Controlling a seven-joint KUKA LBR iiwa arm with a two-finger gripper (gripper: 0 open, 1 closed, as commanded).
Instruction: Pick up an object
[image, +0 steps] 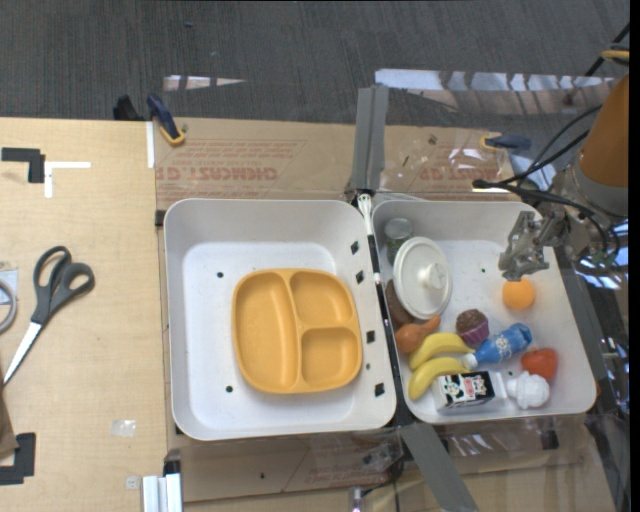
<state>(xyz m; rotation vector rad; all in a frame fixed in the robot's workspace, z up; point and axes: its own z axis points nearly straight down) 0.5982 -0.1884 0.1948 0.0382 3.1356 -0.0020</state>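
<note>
My gripper (520, 262) hangs over the right bin (575, 330) near its far right side, just above a small orange ball (518, 293). Nothing shows between its fingers. Below the ball lie a blue bottle (503, 343), a dark purple fruit (472, 325), a red piece (539, 362) and a white figure (529, 389). Two yellow bananas (437, 362) lie at the bin's middle front beside a black and white carton (466, 390). A white lidded pot (422, 277) stands at the bin's left.
The left bin (190, 330) holds a yellow divided plate (297, 329). Scissors (45, 300) lie on the bench at far left. Cables run from the arm's orange band (610, 150) across the right bin's far corner.
</note>
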